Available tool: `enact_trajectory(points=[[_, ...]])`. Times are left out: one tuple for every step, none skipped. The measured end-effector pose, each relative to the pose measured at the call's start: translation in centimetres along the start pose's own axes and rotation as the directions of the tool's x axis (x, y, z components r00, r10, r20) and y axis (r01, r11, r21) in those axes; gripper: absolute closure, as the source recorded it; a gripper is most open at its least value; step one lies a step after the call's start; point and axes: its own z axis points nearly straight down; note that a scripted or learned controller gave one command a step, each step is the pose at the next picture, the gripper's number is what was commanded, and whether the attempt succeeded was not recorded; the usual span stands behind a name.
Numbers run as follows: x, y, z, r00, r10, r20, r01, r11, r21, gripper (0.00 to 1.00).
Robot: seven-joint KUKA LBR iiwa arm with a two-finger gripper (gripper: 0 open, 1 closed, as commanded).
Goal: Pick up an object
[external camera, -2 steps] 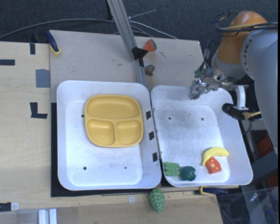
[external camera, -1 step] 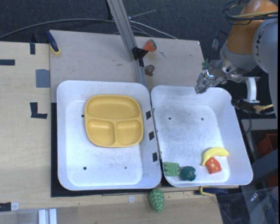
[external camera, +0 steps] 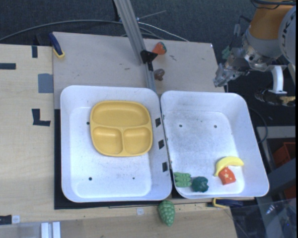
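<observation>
Nothing picked yet. My gripper (external camera: pixel 222 79) hangs outside right bin (external camera: pixel 241 103), grasp state unclear. Toy banana (external camera: pixel 229 162), strawberry (external camera: pixel 227 176), broccoli (external camera: pixel 199 184) untouched.

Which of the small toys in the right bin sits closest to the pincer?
The yellow banana: it lies highest of the cluster in the right bin, above the red piece and green pieces, so nearest the pincer.
</observation>
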Motion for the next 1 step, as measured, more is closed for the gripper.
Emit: enact_trajectory(points=[[4.90,-1.66,-0.63,1.000,-0.003,-0.002,0.003,1.000,0.008,1.00]])
